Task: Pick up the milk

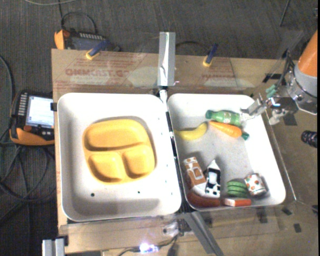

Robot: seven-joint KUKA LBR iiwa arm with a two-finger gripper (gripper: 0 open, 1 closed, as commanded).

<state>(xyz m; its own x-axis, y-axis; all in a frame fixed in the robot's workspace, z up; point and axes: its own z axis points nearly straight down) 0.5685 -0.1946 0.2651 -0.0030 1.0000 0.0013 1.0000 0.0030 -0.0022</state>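
while the milk carton (213,178) sits low in the right bin (266,143), the gripper (268,106) hovers at its top-right rim, fingers maybe apart, can't really tell.

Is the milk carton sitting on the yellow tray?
No, the milk carton stands in the right bin among the toy food, while the yellow tray lies in the left bin.

Milk (213,178) among right-bin clutter

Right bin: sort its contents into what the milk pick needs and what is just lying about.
Needed: milk carton; gripper.

Lying about: green bottle; carrot; banana; brown carton; sausage; cucumber; small can.
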